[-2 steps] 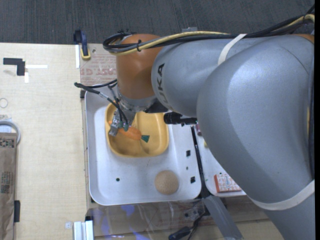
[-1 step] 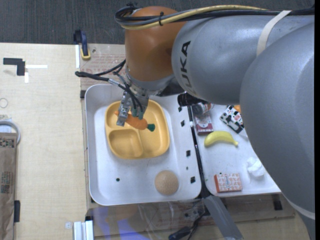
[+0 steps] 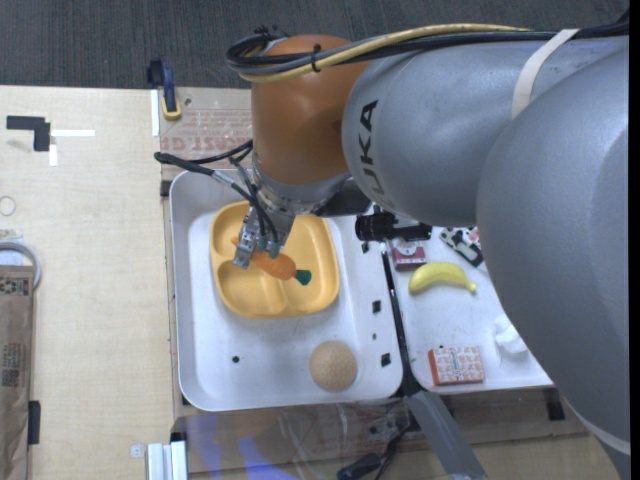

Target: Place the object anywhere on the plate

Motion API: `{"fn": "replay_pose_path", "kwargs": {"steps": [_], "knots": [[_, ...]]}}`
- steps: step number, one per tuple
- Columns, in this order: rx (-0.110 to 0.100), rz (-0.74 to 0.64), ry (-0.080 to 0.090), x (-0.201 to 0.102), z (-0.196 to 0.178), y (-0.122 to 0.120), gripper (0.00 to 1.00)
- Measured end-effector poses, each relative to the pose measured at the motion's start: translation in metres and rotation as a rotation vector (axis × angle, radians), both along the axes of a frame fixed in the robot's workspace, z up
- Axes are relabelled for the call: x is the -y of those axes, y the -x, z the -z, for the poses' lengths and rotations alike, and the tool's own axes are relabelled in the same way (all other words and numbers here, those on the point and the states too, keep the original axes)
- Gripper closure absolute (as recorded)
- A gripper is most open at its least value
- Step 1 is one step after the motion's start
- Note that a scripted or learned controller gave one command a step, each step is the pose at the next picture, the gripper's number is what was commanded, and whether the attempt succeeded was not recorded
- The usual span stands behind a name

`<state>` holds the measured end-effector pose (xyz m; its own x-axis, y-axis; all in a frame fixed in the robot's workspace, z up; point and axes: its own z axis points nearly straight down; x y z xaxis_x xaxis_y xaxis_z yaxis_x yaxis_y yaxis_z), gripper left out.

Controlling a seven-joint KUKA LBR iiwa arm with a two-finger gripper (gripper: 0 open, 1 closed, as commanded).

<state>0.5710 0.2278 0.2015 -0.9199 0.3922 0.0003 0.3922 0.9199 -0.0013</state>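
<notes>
One carrot [image 3: 279,265]: lying on the plate [image 3: 232,293]
Gripper [image 3: 250,251]: over the plate, touching the carrot; grasp unclear

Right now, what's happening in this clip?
The arm's gripper is down over the yellow plate in the left bin, right at a toy carrot lying on the plate. A tan ball sits in the same bin; a banana lies in the right bin.
</notes>
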Motion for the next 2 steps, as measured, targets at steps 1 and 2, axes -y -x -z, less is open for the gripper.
{"fn": "replay_pose_path", "kwargs": {"steps": [1, 2], "knots": [[0.0, 0.0, 0.0, 0.0, 0.0, 0.0, 0.0], [0.001, 0.001, 0.0, 0.0007, -0.0089, -0.001, 1.0]]}}
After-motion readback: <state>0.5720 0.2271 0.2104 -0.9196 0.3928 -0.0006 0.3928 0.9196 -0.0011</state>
